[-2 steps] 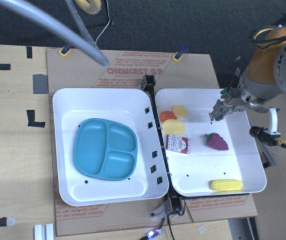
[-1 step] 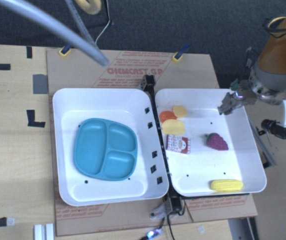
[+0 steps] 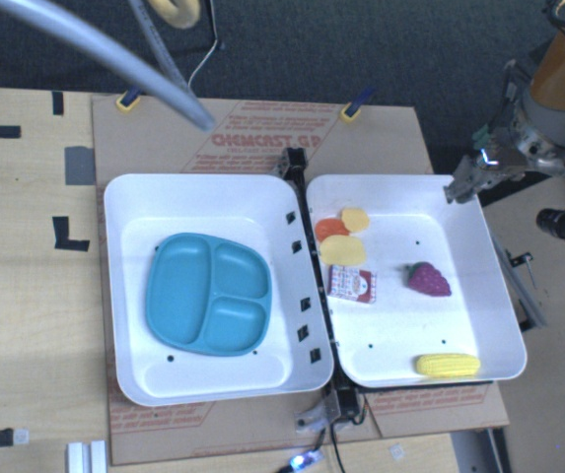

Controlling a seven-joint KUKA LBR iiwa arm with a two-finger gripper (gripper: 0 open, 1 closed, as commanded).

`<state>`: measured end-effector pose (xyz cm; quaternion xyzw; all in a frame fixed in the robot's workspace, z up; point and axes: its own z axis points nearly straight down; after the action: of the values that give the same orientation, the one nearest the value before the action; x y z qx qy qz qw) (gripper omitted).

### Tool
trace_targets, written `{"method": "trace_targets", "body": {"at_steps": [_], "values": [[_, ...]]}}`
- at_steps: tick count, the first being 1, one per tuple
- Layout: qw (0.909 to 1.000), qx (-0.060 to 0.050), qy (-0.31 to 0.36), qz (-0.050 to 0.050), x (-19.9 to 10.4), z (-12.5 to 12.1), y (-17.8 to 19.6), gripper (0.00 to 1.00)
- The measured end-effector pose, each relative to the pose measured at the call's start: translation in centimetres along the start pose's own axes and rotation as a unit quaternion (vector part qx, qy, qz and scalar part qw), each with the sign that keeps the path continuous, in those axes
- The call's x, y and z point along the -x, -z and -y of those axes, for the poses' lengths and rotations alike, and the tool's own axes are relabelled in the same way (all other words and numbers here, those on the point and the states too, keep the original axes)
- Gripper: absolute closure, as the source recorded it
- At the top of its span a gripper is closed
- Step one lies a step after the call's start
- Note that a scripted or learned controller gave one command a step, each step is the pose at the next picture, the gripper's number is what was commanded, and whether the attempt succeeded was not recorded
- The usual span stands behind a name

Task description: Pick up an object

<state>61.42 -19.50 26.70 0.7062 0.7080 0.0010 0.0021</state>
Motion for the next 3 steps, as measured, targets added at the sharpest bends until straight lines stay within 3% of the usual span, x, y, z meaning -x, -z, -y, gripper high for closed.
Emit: {"method": "trace_targets", "body": {"at_steps": [1, 3], "values": [[1.0, -0.002, 0.0, -0.001, -0.1, -0.1, 2.1, 1.0], [1.0, -0.004, 0.001, -0.001, -9.6, 1.5, -1.8, 1.0]]}}
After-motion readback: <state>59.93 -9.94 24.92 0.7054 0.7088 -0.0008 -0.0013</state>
